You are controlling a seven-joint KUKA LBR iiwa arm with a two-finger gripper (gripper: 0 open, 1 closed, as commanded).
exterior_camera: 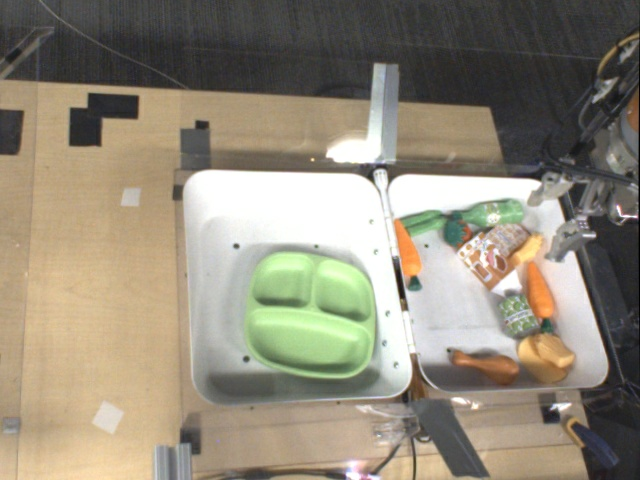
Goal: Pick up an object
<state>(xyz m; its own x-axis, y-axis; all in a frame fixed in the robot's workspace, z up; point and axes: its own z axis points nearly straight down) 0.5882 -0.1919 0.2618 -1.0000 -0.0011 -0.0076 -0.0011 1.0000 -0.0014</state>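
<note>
My gripper (pixel 561 213) hangs over the right bin's (pixel 440 343) far right rim, with its two fingers spread open and nothing between them. Just left of it in that bin lie a green bottle (pixel 492 212), a red and white snack packet (pixel 490 255) and a small yellow piece (pixel 528 248). An orange carrot (pixel 540 290) lies below the gripper, near a green can (pixel 518 315). A tan pear-like toy (pixel 546 356) and a brown drumstick (pixel 485 364) sit at the front. Another carrot (pixel 407 253) and a green vegetable (pixel 422 222) lie by the divider.
The left bin (pixel 215 268) holds a green three-part tray (pixel 310 313). A metal post (pixel 385 118) rises behind the gap between the bins. The arm's wrist (pixel 620 148) and its cables stand at the far right edge.
</note>
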